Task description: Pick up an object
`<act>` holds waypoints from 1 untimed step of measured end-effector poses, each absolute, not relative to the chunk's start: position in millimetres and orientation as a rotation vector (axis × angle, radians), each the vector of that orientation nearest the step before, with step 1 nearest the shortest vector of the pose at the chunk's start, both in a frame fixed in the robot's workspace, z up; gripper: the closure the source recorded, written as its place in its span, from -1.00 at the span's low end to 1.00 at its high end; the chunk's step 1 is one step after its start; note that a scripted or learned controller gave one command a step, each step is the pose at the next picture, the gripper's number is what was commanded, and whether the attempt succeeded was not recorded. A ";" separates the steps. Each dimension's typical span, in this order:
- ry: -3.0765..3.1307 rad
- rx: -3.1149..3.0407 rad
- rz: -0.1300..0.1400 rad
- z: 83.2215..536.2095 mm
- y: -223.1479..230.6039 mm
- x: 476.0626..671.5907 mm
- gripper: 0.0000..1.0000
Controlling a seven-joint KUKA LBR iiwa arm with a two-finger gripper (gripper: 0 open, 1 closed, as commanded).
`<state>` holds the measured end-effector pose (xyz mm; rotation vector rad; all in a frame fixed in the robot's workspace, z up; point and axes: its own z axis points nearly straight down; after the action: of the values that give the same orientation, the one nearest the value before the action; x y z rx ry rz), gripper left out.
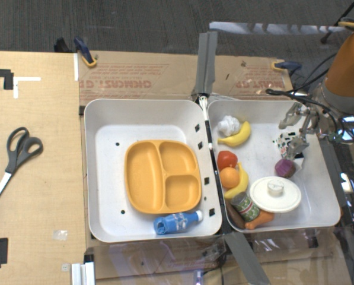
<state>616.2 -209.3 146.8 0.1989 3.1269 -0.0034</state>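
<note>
wood counter (34, 218), scissors (13, 153) at left, two white bins. left bin (99, 159): yellow divided tray (163, 176), blue bottle (177, 221) near edge. right bin (319, 212): bananas (237, 134), tomato (226, 158), orange (229, 177), white lid (275, 194), purple object (284, 168). my pincer (295, 144) hangs just above the purple object by the black-white toy (286, 140), fingers apart, holding nothing.
</note>
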 end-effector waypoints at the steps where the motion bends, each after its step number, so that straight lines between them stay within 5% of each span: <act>1: 3.102 0.463 0.000 93.8 -145.6 641.5 -1.00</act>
<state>641.5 -145.6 93.8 0.4629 3.1018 -0.0004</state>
